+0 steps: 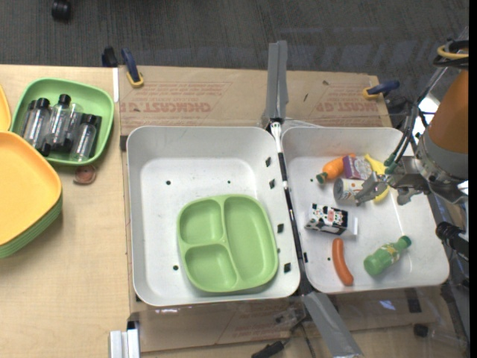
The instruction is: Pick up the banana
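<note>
In the left bin [149,200] sits a green divided tray [227,242]. In the right bin [417,274], the banana [378,176] lies among a can [346,191] and carrot [333,168]; the pincer [381,186] is on it, whether clenched I cannot tell.

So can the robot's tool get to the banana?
Probably yes. The tool already sits right over the banana in the right bin. A can and a carrot crowd its left side, though.
</note>
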Robot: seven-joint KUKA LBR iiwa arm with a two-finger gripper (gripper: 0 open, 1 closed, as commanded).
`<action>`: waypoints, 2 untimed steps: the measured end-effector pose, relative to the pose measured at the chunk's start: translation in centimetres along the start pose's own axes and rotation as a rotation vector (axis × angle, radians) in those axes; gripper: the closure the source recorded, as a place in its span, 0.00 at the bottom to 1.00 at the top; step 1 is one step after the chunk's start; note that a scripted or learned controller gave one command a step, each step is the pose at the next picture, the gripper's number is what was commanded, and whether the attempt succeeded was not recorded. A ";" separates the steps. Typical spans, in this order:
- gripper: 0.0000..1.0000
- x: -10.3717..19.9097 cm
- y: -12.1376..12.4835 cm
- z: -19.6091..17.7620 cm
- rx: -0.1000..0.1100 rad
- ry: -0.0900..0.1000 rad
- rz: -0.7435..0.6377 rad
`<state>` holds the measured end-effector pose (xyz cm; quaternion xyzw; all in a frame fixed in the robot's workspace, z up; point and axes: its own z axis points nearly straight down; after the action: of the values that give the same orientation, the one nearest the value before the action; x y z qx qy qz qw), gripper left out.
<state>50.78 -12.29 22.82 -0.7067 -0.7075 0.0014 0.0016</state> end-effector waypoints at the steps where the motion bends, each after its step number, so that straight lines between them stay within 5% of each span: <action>1: 0.00 -7.4 5.8 12.8 -0.002 0.001 0.276; 2: 1.00 -7.4 5.8 12.0 -0.001 0.001 0.279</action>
<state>56.50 -19.70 10.78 -0.7982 -0.6024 0.0011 0.0013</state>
